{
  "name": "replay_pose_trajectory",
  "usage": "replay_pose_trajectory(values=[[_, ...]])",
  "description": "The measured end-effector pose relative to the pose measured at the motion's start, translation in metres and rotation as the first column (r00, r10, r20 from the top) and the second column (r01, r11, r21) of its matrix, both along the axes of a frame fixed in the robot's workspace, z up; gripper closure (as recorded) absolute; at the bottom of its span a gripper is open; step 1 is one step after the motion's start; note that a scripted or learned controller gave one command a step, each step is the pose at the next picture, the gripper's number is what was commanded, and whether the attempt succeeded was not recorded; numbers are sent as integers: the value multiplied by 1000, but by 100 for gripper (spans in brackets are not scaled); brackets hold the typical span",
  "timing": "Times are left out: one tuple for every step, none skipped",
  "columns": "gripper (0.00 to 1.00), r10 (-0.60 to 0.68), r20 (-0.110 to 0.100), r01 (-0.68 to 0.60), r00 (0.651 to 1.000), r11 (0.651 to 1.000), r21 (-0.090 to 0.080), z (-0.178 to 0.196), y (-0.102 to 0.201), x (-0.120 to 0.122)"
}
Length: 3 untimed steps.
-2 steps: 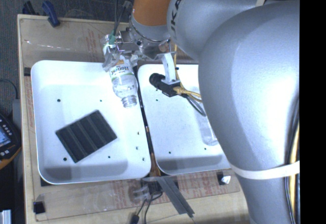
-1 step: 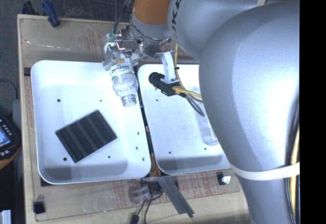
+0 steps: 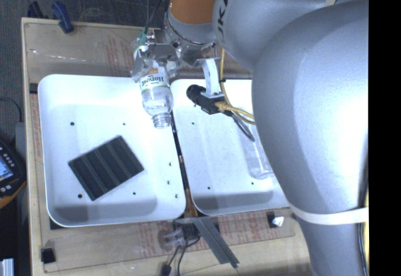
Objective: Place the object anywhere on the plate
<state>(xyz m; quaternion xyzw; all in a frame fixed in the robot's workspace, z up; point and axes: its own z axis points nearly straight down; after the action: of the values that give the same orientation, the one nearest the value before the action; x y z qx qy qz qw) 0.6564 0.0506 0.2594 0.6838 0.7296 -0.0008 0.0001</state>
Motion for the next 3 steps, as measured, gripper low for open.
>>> replay_pose_trajectory(values=[[100,88,-4,-88,996,996,1,-3,12,0],[100,166,1,-166,986,986,0,13,-7,0],[100,95,2,-95,995,996,0,13,-12,0]])
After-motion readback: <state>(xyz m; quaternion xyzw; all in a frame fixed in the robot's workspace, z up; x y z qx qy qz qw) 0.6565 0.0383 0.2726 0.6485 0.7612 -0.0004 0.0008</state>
